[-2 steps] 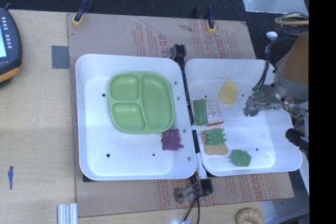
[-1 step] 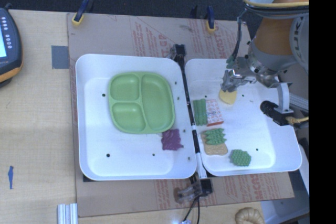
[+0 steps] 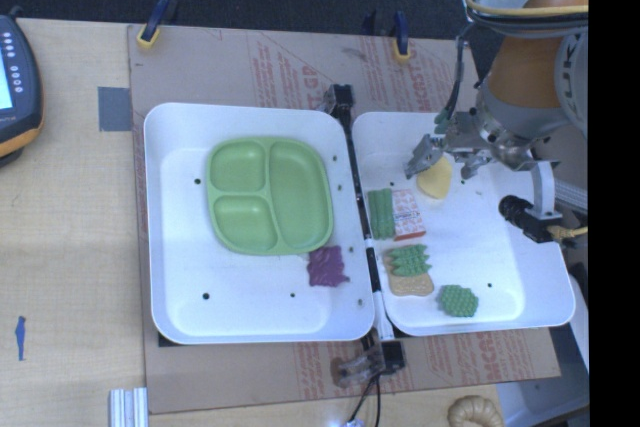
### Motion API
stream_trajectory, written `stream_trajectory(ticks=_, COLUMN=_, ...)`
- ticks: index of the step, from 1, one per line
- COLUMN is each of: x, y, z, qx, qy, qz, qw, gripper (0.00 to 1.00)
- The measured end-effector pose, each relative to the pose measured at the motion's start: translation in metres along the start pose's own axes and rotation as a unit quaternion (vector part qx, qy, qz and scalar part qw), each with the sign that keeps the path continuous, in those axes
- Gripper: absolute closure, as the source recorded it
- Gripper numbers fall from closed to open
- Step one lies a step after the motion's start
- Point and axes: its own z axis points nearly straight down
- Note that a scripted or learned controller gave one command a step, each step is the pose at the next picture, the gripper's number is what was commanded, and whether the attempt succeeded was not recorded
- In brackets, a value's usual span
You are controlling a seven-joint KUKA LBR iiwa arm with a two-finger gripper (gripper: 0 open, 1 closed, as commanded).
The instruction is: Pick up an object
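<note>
**Q:** Pale yellow, rounded, lying in the right bin (image 3: 540, 305) — is that piece the target, and which step is figured?

**A:** It appears so. The gripper (image 3: 447, 161) hangs at the upper part of the right bin with its dark fingers spread apart, and the pale yellow object (image 3: 436, 182) lies just below and between them, resting on the bin floor. Nothing is clamped between the fingers. The step is judged to be the approach, immediately before a grasp.

**Q:** What else lies within reach?

**A:** Along the bin's left wall: a green ribbed strip (image 3: 380, 213) beside a small red-and-white packet (image 3: 406, 212); below them a green leafy piece (image 3: 407, 260) on a tan wafer (image 3: 411, 284); and, nearer the front, a green bumpy block (image 3: 457, 300). All are well apart from the fingers.

**Q:** And the left bin (image 3: 170, 245)?

**A:** It carries a green divided plate (image 3: 270, 195) and a purple toy (image 3: 326, 266) just below the plate's corner. Neither is concerned in this step.

**Q:** What does the next move call for?

**A:** Probably a short descent so the fingers straddle the yellow object, then closure and a straight lift. Its rounded form may let it slip sideways, so the fingers should be centred on it before closing.
</note>
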Motion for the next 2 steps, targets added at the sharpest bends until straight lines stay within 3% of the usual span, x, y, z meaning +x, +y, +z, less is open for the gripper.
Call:
stream_trajectory(ticks=1, x=-0.047, y=0.035, z=0.097, qx=0.001, qy=-0.001, qz=0.001, qw=1.0000, gripper=0.00)
stream_trajectory(ticks=2, x=-0.047, y=0.036, z=0.080, qx=0.000, qy=-0.001, qz=0.000, qw=1.0000, gripper=1.00)
